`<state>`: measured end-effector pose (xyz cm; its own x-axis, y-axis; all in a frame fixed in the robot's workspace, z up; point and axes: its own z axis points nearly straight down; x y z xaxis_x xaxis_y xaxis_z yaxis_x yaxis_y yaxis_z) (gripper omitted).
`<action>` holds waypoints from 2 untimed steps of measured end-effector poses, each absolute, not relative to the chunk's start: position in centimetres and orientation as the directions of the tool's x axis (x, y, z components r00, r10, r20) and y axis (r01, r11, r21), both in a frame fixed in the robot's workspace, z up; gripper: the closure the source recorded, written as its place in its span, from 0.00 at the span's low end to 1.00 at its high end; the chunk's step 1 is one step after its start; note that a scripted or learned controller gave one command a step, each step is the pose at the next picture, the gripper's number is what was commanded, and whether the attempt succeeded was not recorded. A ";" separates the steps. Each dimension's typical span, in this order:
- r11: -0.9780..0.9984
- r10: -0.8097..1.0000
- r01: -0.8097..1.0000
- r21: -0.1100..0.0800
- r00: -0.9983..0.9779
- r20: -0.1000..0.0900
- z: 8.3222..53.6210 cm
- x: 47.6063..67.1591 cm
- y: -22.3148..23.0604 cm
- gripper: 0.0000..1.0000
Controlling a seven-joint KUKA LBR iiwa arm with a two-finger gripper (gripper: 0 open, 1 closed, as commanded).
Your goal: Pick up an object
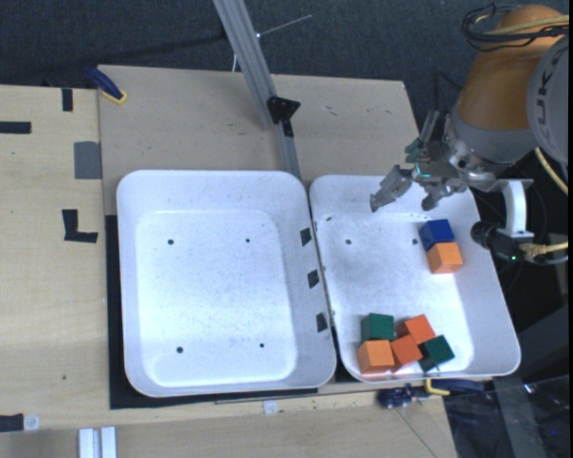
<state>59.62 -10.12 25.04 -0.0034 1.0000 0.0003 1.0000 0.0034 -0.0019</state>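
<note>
My gripper (408, 195) hangs over the far edge of the right bin (363, 265), its two fingers spread apart with nothing between them. A blue block (435, 230) sits just below and right of it, with an orange block (445, 257) touching its near side. At the bin's near edge lies a cluster: a green block (377, 327), an orange block (374, 354), another orange block (418, 330), a smaller orange piece (405, 350) and a dark green block (437, 350).
The left bin (143, 284) lies beside the right one. A slanted metal pole (253, 60) runs down to a black clamp (283, 110) behind the bins. Black tape marks dot the wooden bench at left.
</note>
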 end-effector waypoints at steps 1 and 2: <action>0.003 1.000 1.000 -0.001 -0.003 0.000 25.0 59.6 -10.1 0.00; 0.002 1.000 1.000 -0.007 -0.002 -0.001 18.7 60.1 -10.0 0.00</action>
<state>60.09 -10.03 18.74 -0.0021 1.0000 -0.0007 1.0000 0.0021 -0.0074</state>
